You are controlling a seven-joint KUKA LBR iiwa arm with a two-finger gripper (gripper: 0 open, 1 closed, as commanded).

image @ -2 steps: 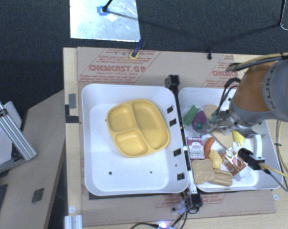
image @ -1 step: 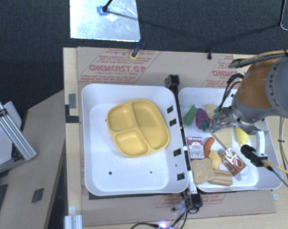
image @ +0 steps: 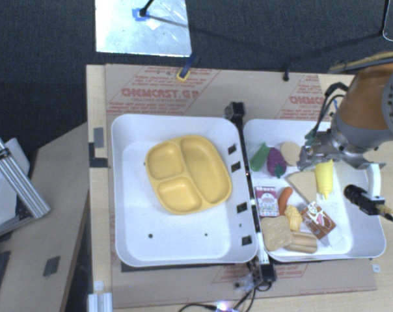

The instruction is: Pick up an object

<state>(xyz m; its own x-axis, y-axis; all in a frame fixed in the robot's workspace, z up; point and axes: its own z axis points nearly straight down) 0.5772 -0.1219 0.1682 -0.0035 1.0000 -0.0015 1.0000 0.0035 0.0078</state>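
Two white bins sit side by side on the bench. A yellow divided plate (image: 187,173) lies mid-floor in the left bin (image: 128,239). The right bin (image: 365,242) holds toy food: a purple eggplant (image: 276,162) near its far-left corner, a carrot (image: 285,199), bread (image: 276,233) at its near edge. The gripper (image: 311,156) hovers beside a yellow corn cob (image: 324,177); its state cannot be told.

A dark carpeted floor (image: 281,18) surrounds the pale wooden bench (image: 66,168); a shiny, apparently metal plate (image: 143,19) lies beyond its far edge.
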